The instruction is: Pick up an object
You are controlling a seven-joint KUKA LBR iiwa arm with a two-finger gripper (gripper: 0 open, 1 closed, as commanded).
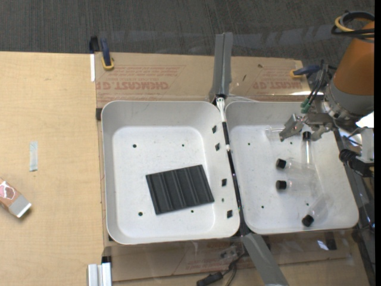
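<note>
The likeliest targets are the small black pieces in the right bin [256,222]: one black piece [281,163] nearest the gripper, a second [281,185] just below it, a third [307,220] near the front rim. The gripper [305,128] hovers over the bin's back part, its fingers spread wide with nothing between them. A straight descent centred on the nearest piece would serve best — it lies well clear of the walls. The ribbed black panel [179,189] lies flat in the left bin [119,159], harder to pinch.
</note>
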